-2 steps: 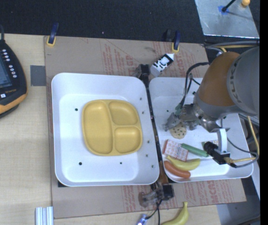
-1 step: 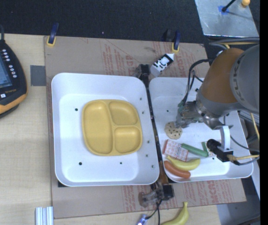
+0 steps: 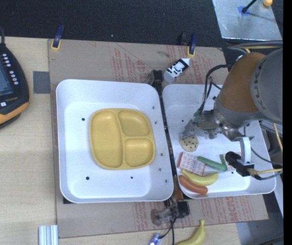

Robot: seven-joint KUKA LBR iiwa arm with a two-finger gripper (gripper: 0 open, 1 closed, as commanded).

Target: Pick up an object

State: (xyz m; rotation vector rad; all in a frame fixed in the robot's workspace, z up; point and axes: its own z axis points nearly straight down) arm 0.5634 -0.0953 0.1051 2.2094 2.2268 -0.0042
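My gripper [image 3: 191, 130] hangs low in the right bin [image 3: 172, 102], at its left middle, with the grey and orange arm [image 3: 248, 88] reaching in from the right. A round speckled cookie [image 3: 189, 145] lies directly below the gripper, touching or nearly touching it. Toward the bin's front lie a red-and-white packet [image 3: 188, 163], a green stick [image 3: 211, 163], a yellow banana [image 3: 203, 178] and a red-orange hot dog [image 3: 193, 186]. I see nothing held in the gripper.
The left bin [image 3: 69, 188] holds a yellow divided plate [image 3: 121, 138]. A black-and-white object [image 3: 175, 69] lies behind the bins, and a second banana [image 3: 196, 235] lies in front of them. A teach pendant [image 3: 0, 88] sits far left. Cables [image 3: 261, 173] trail at the right bin's edge.
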